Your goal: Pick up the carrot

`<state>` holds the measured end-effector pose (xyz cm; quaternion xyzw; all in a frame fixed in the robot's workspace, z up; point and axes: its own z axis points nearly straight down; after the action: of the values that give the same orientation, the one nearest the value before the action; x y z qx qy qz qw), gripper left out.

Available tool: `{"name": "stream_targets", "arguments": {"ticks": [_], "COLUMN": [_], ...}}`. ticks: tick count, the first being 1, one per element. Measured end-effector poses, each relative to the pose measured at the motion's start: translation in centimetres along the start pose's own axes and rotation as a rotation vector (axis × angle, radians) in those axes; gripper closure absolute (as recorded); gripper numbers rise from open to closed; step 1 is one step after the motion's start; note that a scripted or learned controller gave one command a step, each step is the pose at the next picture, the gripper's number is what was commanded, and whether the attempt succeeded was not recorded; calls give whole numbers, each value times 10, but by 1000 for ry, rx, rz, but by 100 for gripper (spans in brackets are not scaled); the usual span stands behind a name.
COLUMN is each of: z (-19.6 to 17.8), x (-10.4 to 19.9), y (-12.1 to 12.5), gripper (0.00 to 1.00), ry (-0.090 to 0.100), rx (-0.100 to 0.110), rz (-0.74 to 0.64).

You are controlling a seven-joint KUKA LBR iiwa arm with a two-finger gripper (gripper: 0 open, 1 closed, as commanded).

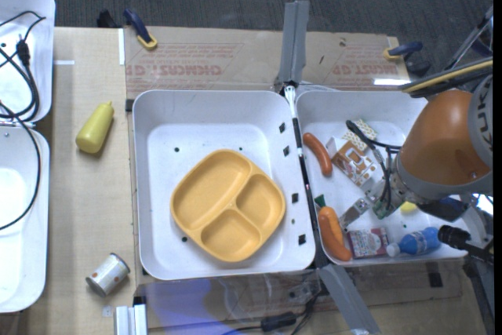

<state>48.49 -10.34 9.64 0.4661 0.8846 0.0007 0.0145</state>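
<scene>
The carrot lies along the left wall of the right bin, near its front-left corner — green top pointing back. Just beside it sit a small packet and a bottle. The gripper hangs close above — whether it grips anything cannot be told.

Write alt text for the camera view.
The arm's gripper hangs low in the right bin, just right of the carrot lying by the bin's left wall. A yellow divided plate sits in the left bin.
</scene>
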Motion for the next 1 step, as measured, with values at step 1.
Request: {"name": "stream_targets", "arguments": {"ticks": [1], "z": [3], "x": [-7], "y": [5], "gripper": [0], "ry": [12], "rx": [7], "rz": [-93]}}
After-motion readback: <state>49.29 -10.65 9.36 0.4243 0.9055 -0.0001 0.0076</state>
